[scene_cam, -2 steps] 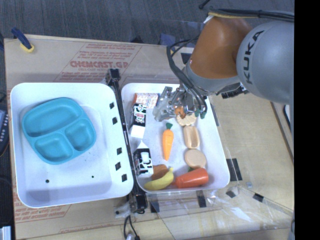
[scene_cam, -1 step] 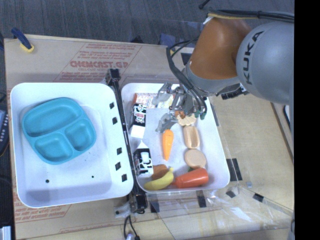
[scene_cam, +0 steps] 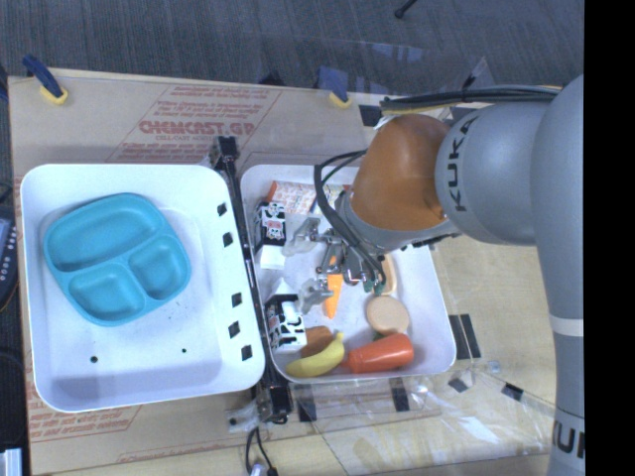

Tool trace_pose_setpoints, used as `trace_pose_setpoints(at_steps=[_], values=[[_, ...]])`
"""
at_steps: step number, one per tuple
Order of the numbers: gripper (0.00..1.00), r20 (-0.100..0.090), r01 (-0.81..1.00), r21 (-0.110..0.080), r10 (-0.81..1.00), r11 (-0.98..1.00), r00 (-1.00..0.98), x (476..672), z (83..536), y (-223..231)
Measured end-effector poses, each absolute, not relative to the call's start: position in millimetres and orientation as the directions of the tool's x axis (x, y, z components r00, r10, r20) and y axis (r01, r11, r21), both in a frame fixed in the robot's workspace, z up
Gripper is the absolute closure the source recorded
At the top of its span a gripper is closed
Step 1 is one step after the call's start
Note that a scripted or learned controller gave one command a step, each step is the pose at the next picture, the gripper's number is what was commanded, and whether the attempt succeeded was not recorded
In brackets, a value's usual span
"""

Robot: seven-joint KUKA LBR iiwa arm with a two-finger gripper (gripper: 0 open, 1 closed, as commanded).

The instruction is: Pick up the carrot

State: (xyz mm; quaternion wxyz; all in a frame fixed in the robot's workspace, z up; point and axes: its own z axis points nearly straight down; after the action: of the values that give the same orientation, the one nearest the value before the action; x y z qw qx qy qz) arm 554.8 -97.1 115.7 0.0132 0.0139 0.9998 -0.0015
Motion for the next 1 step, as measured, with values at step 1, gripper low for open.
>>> trace_pose_setpoints(at_steps=[1], values=[[0.00, -0.058, 0.260, 0.007, 0.260, 0.966, -0.964, 514.1, 111.3, -109.4]])
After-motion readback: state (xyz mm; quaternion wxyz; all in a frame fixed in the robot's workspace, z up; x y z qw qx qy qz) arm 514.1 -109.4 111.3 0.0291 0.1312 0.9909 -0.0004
